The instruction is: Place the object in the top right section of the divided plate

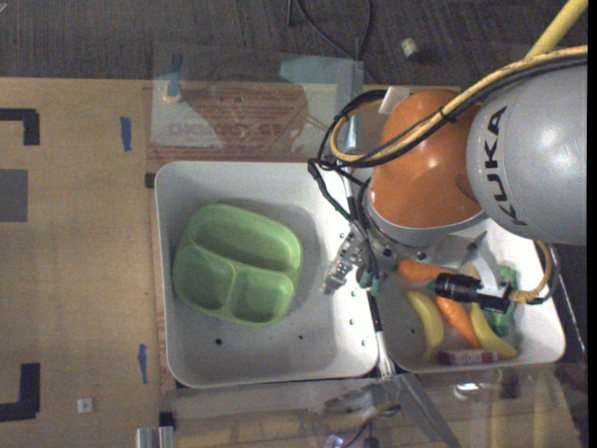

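The gripper [343, 267] is seen low over the wall between the two bins, at the right edge of the left bin [280, 348]. Whether it is open or closed cannot be told, as the metal parts are small and blurred, and nothing is seen held in it. The arm [522, 157] covers the upper part of the right bin [552, 342].

No object is lying on the divided plate [238, 264], so the task is judged as not done yet. Which object is meant is not certain. The candidates, i.e. a carrot [457, 317] and two bananas [427, 317], are found in the right bin, just to the right of the gripper and a bit lower in the view.

The key relation: objects on one side of the gripper, the plate on the opposite side, well apart to the left. The plate is turned at a slant, w/ the large section toward the upper right – probably the target. The carrot's long axis runs approx. diagonal, upper left to lower right, so a grasp across it is probably needed.
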`<state>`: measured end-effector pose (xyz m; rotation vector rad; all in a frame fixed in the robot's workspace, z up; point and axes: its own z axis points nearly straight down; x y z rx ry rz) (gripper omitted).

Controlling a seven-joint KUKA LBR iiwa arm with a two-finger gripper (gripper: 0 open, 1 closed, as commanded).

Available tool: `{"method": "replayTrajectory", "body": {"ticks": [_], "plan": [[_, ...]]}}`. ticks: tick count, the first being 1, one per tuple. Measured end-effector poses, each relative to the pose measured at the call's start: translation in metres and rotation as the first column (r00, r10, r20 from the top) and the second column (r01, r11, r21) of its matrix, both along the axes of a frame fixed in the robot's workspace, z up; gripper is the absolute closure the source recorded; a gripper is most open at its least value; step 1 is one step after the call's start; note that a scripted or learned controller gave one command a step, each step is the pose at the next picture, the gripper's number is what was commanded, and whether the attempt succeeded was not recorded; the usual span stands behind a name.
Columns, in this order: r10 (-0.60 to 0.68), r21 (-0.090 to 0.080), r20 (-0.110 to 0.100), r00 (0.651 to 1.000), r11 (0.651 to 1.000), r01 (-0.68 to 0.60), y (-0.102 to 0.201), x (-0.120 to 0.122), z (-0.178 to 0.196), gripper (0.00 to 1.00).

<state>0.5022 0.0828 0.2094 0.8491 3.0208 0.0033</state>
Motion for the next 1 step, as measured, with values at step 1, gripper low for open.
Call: {"method": "replayTrajectory", "body": {"ticks": [1], "plan": [[-0.053,0.000,-0.005,0.999,0.999,0.053,0.0193,-0.0203,-0.0079,1.00]]}}
